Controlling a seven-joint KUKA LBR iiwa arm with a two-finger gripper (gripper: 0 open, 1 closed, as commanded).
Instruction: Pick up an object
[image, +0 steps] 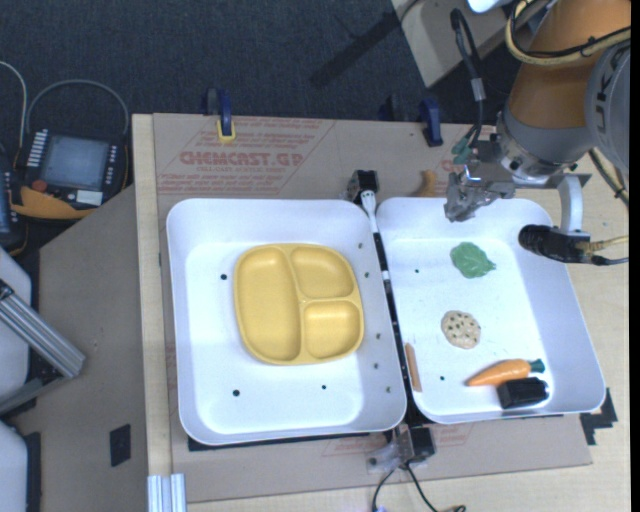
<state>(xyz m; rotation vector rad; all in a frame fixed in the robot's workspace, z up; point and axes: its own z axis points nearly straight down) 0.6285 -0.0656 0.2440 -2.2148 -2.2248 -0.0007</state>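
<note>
1. The pick looked barely begun. All 4 loose objects lay on the floor of the right bin (560, 330): a green leafy piece (471, 260) near the upper middle, a speckled cookie (460, 328) below it, an orange carrot (503, 372) toward the near edge, and a black block (523, 393) just under the carrot, touching or nearly touching it.

2. None of them sat between the fingers, so by my reading nothing had been lifted and the whole grasp was left to do: choose 1 object, descend, close, raise.

3. The left bin (190, 300) held a yellow divided plate (298, 302) with 3 compartments; it lay well apart from the arm.

4. The gripper (462, 205) hung over the far edge of the right bin, above and slightly left of the green leafy piece, clearly apart from it. That made the green piece the nearest candidate, though I would not call it the chosen target.

5. The fingertips were dark and small against the bin rim; I could not tell how wide they stood. They gripped nothing visible and appeared to touch no object.
</note>
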